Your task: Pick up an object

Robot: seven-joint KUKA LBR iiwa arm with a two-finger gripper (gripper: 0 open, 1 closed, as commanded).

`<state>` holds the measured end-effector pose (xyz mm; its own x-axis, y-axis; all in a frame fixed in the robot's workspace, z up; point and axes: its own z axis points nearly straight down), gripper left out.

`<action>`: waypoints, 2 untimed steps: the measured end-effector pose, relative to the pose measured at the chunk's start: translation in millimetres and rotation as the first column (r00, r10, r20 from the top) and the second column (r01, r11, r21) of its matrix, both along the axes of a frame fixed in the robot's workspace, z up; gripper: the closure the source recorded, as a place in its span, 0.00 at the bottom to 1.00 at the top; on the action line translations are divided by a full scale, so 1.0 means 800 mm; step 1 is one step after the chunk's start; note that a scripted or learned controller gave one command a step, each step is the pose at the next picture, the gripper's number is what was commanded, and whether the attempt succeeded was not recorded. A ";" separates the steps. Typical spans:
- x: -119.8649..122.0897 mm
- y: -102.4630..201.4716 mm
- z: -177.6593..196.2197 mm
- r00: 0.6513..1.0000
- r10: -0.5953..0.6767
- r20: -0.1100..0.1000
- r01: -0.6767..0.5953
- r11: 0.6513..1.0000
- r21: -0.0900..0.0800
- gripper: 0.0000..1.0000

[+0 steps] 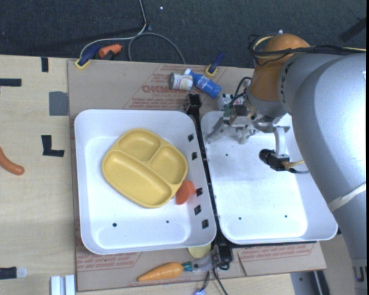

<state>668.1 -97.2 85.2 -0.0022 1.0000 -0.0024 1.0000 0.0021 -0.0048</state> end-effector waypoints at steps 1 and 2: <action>-0.048 -0.001 0.002 1.000 -0.001 0.008 0.001 1.000 0.000 0.00; 0.002 -0.003 0.000 1.000 0.002 0.004 -0.002 1.000 0.001 0.00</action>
